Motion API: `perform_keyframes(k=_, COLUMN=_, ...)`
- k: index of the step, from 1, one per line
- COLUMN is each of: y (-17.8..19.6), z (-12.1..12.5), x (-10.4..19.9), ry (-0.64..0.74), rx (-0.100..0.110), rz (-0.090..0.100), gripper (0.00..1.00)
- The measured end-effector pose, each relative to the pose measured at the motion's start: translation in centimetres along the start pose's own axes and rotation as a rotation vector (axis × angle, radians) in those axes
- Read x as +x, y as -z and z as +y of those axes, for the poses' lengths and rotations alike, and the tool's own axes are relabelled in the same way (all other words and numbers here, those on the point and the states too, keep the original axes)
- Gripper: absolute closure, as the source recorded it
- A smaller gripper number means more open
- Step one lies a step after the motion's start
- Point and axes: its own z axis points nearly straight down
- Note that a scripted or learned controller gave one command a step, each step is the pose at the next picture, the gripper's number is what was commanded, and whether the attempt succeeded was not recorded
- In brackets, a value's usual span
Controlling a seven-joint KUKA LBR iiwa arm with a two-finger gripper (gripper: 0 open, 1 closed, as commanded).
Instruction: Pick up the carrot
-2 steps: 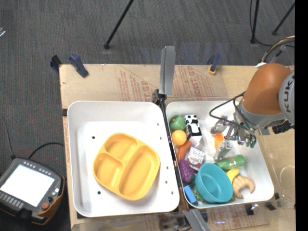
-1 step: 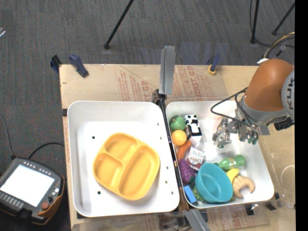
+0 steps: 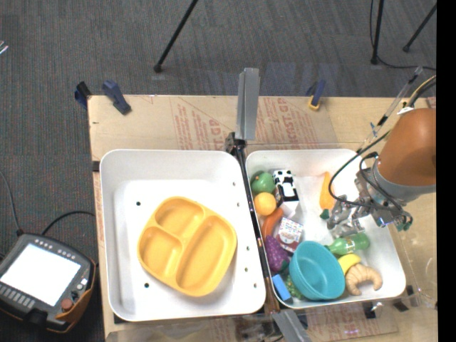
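Observation:
The carrot (image 3: 271, 224) is a short orange-red tapered piece in the right bin (image 3: 313, 155). It lies close to the bin's left wall, between a round orange fruit (image 3: 264, 204) and purple grapes (image 3: 276, 252). My gripper (image 3: 345, 219) hangs low over the right half of the same bin, well to the right of the carrot and apart from it. It sits just above a green bottle-shaped toy (image 3: 350, 245), and a slim yellow-orange piece (image 3: 325, 189) lies to its upper left. Nothing shows in its grasp.
The right bin is crowded with a teal bowl (image 3: 315, 271), a croissant (image 3: 363, 278), a black-and-white toy (image 3: 286, 184), a green fruit (image 3: 261, 182) and a small wrapped packet (image 3: 289, 233). The left bin (image 3: 121, 169) bears a yellow divided plate (image 3: 187, 244).

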Motion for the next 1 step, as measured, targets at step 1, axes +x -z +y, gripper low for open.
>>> perform_keyframes(k=1, y=0.02, z=0.00, x=-0.01, ry=0.000, rx=0.000, rz=0.000, gripper=0.00)
